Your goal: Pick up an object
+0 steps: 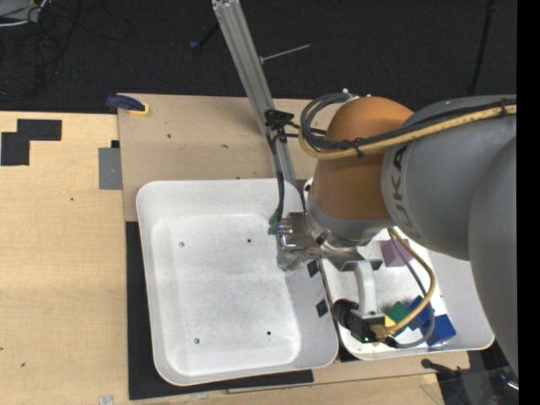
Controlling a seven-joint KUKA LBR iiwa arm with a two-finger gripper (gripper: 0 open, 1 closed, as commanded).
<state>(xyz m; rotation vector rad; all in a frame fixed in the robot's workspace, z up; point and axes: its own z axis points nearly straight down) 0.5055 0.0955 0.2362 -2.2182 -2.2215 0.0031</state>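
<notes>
Approach step: the pincer (292, 250) hangs by the right bin's (477, 342) left wall; open or closed, I cannot tell. Next it probably needs centring over the blue piece (440, 327) inside that bin.

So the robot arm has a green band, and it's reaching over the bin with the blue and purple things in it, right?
Not quite. The band on the arm is orange, not green; the camera view shows it. The rest is right: it's reaching over the bin with the blue thing and the purple thing in it.
</notes>
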